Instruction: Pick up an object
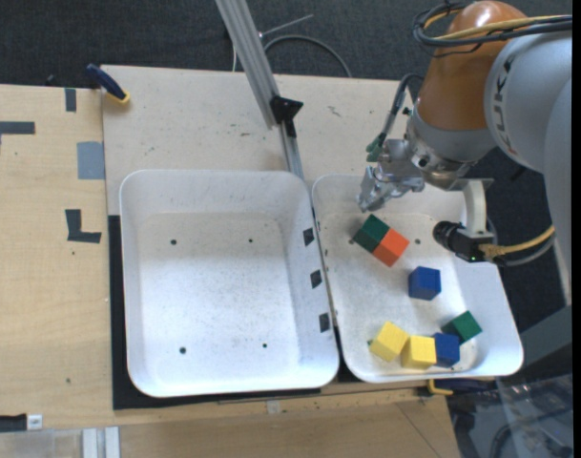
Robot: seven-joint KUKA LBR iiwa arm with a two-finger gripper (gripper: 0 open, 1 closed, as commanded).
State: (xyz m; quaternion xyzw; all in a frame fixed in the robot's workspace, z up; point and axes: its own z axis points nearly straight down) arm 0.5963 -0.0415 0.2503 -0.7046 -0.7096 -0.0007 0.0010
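Claw (378, 193) sits low over the far left corner of the right bin (362, 299), carried by the grey arm (533, 74) that comes in from the view's right. Whether it is released or clenched cannot be told from this angle, and nothing is seen held in it. Just beneath the claw, toward the near side of the bin, lies a green block (370, 231) with an orange block (393, 247) touching its right face; both rest on the bin floor, close to the claw but apart from it. Further toward the near side and slightly right of the claw is a blue cube (425, 282), standing alone. Well apart from the claw, along the bin's near wall, is a cluster: a yellow block (389, 340), a second yellow block (421, 351) touching it, a blue block (447, 348) against that one, and a small green block (463, 326) just behind the blue block. To the claw's left, across the shared rims, is the left bin (214, 284). A metal rail (255, 60) runs from the top of the view down to the join between the bins, passing left of the claw.
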